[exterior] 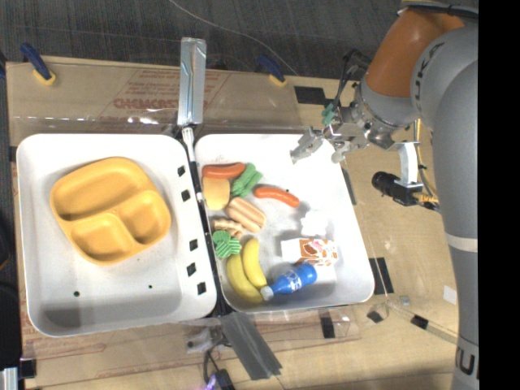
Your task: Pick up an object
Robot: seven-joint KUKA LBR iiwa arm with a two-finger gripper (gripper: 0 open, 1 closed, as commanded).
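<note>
**Nothing lifted yet: my gripper hangs over the far corner of the right bin**

My gripper [318, 145] sits above the upper right part of the right bin [345, 218], its fingers spread apart with nothing between them. As I judge it, the pick has not begun in earnest: every object lies on the bin floor, none raised.

The candidates are all toy food, crowded toward the bin's left and near sides. Closest to me is the orange carrot [276, 195], lying apart from the rest on bare white floor. Further left are a sausage [223, 171], a green leafy piece [245, 180], a bread roll [214, 192] and a hot dog [244, 214]. Near the front lie a banana [245, 270], a blue bottle [291, 283] and a small carton [313, 252].

The left bin [32, 218] holds a yellow divided tray [110, 210], well away from my reach at present.

What is left is everything that matters: choose an object, come down over it, close on it and lift. The carrot looks the easiest target, being isolated.
</note>
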